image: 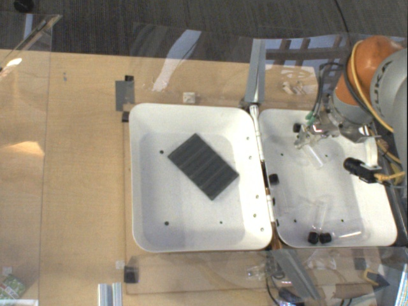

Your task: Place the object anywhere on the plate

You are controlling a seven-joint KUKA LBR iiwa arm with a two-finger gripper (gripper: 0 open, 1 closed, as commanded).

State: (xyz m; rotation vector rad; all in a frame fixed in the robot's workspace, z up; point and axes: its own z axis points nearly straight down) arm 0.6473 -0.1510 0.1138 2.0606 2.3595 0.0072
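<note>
Plate (203,166), dark and ribbed, is seen in the left bin (143,190). A clear object (320,214) is seen in the right bin (376,234). Whether the gripper (310,136) above is open cannot be told.

Arm (376,81) cut by right edge; claw (310,134) fingers indistinct.

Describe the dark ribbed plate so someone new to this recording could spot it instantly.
Start with the left shallow white bin of the two side by side. Near its middle lies a flat, dark grey rectangular plate with ribbed lines, turned diagonally to the bin's walls. It is the only large dark thing there; the rest are tiny dots.
</note>
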